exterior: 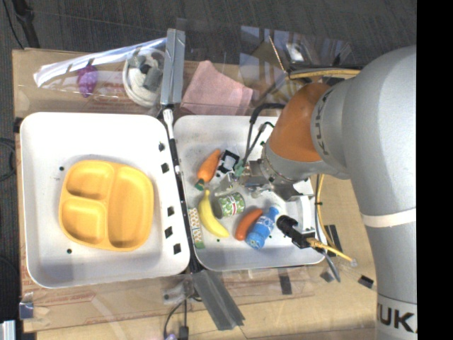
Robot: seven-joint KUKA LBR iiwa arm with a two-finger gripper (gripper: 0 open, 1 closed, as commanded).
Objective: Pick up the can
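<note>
The worktop (pixel 357 190) carries two shallow white bins side by side. The left bin (pixel 42 190) holds a yellow divided plate (pixel 107 204), which lies flat near the middle of it; the right bin (pixel 205 129) holds the small things.

The can (pixel 231 204) is green and white and lies on its side near the centre of the right bin; it is just beside the banana (pixel 210 217), which lies to its left, and near the orange-red sausage-shaped toy (pixel 248 223) at its lower right. A blue bottle (pixel 262 227) lies tilted just beside that toy, on its right. A carrot (pixel 208 167) lies above the banana, and a small black and white object (pixel 227 161) is just beside the carrot. A flat printed strip (pixel 194 227) lies along the left wall of the right bin.

The arm (pixel 368 133) reaches in from the right; the gripper (pixel 244 178) is low over the right bin, just above the can and very near it; I cannot tell how the jaws stand, because the wrist covers them, and I cannot tell whether they touch the can.

Behind the bins lie a pink cloth (pixel 212 87) and a clear plastic bag (pixel 106 73).
</note>
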